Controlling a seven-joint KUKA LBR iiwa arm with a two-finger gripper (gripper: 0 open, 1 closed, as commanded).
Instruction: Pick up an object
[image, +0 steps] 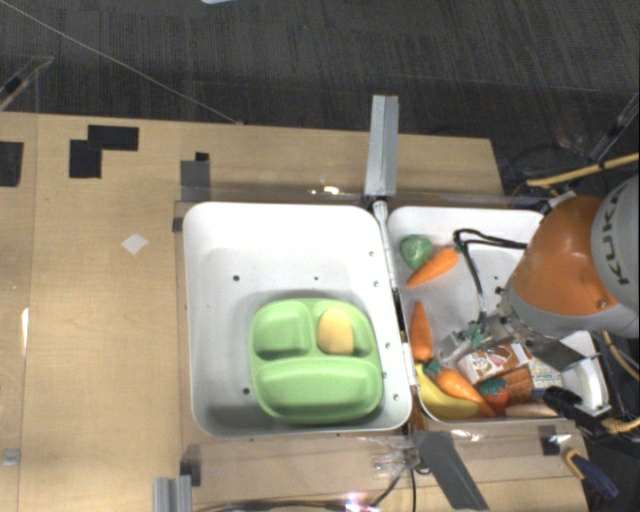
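Observation:
The right bin (500, 222) holds a heap of toy food. A carrot with a green top (432, 262) lies at its back left, and a plain orange carrot (421, 332) lies along the left wall. At the front are a yellow banana (445, 402), a small carrot (462, 385) and a printed packet (503, 365). My gripper (480, 336) is low in this bin, just above the packet and to the right of the plain carrot. The orange wrist band (565, 262) and the arm hide the bin's right half.
The left bin (220, 250) carries a green divided plate (315, 380) with a yellow round fruit (336, 330) in its back right compartment. A metal post (382, 145) stands behind the wall between the bins. Cables (500, 242) run along the arm.

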